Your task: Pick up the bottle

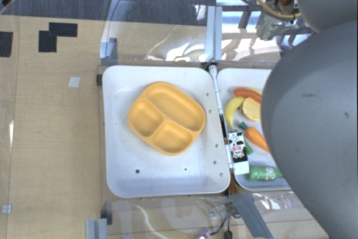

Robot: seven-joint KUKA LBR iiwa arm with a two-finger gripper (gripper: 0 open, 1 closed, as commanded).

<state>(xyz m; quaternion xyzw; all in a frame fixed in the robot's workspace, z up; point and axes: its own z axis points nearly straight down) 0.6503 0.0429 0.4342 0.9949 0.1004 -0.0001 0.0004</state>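
Above the right bin's far rim, tool well apart from the bottle

Below the tool (269, 29), whose spread I cannot tell, the grey arm (313, 120) covers much of the right bin (224, 76). Left of the tool and nearer the camera, the left bin (117, 137) holds a yellow divided plate (166, 117). Straight down from the tool lie a banana (232, 111), a carrot (257, 137) and a cow-print carton (238, 149). The green bottle (265, 173) lies on its side at the right bin's near edge, farthest from the tool.
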